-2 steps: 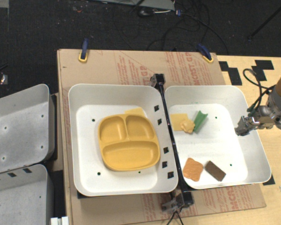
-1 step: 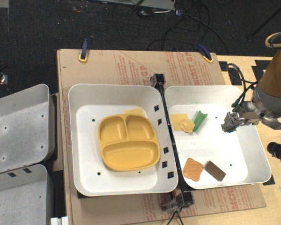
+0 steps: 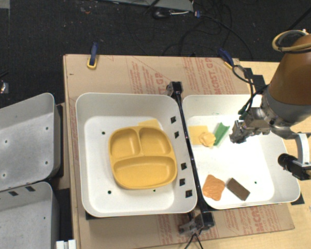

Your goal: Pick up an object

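Note:
In the right bin (image 3: 280,191) lie a yellow piece (image 3: 202,136), a green piece (image 3: 221,132), an orange ridged piece (image 3: 213,187) and a dark brown block (image 3: 238,189). My gripper (image 3: 239,134) hangs over the upper middle of the right bin, just right of the green piece. Nothing is seen held in it. The left bin (image 3: 93,191) holds a yellow divided plate (image 3: 143,157) with a pale yellow flat piece (image 3: 151,124) poking out behind its far edge.
A black divider (image 3: 185,160) runs between the two bins. Both bins rest on a cardboard sheet (image 3: 129,71). Grey metal trays (image 3: 20,139) lie off to the left. The arm's body (image 3: 295,82) covers the right bin's far right corner.

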You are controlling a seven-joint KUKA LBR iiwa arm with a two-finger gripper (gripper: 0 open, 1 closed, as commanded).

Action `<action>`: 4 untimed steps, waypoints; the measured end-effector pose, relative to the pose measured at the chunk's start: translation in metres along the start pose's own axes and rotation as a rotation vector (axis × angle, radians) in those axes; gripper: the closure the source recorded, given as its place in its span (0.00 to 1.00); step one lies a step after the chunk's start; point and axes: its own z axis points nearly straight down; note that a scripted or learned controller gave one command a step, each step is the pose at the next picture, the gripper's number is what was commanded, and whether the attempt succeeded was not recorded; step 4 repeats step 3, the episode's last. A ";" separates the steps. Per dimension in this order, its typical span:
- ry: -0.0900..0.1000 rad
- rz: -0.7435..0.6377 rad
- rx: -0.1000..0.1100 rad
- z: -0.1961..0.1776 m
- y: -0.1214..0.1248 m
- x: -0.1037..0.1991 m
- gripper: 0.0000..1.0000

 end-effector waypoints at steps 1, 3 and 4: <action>0.000 -0.001 0.002 -0.004 0.009 0.046 1.00; 0.000 0.000 0.001 -0.008 0.030 0.147 1.00; 0.000 0.000 0.001 -0.008 0.030 0.147 1.00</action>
